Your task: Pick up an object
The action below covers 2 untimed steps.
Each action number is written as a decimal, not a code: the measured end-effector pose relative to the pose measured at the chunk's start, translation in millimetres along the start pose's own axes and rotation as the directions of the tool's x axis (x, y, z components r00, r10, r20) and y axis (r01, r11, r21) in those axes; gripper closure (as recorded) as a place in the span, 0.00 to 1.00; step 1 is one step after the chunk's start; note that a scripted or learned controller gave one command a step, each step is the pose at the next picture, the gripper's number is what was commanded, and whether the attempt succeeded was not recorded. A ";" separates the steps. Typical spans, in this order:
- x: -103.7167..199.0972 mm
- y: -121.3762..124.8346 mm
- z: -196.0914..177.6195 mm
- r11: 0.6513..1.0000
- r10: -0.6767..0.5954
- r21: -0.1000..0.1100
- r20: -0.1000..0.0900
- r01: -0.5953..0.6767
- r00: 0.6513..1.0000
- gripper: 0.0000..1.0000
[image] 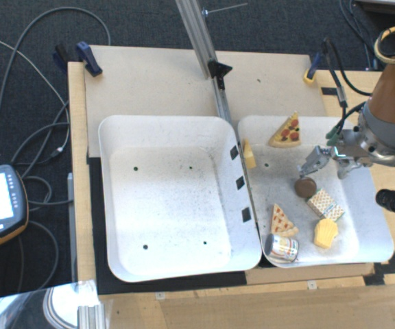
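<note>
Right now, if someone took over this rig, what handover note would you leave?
Gripper: fingers spread open, holding nothing, poised above the right white bin.
In that bin: brown round piece just below the fingers, checkered block, yellow corn-like toy, two pizza-slice toys, one far and one near, small can lying by the near rim.
Done: nothing picked.
Left: descend, close on one object, lift.

Grey arm (pixel 382 132), orange band, metal claw (pixel 328 160), black cables

Arm (pixel 389 108) reaches leftward, hand (pixel 329 162) fingers spread
</note>
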<state>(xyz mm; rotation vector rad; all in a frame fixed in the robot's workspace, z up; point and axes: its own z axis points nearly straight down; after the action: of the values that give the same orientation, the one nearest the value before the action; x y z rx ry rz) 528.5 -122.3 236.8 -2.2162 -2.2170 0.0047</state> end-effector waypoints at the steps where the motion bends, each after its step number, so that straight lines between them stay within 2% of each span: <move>1: -0.1 0.6 -2.0 1.000 0.000 -0.005 0.001 0.000 1.000 0.00; 2: 2.1 0.1 40.3 1.000 0.001 0.000 0.000 -0.001 1.000 0.00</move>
<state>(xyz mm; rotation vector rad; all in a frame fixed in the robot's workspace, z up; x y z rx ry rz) 528.3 -120.1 196.5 -2.2171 -2.2163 0.0046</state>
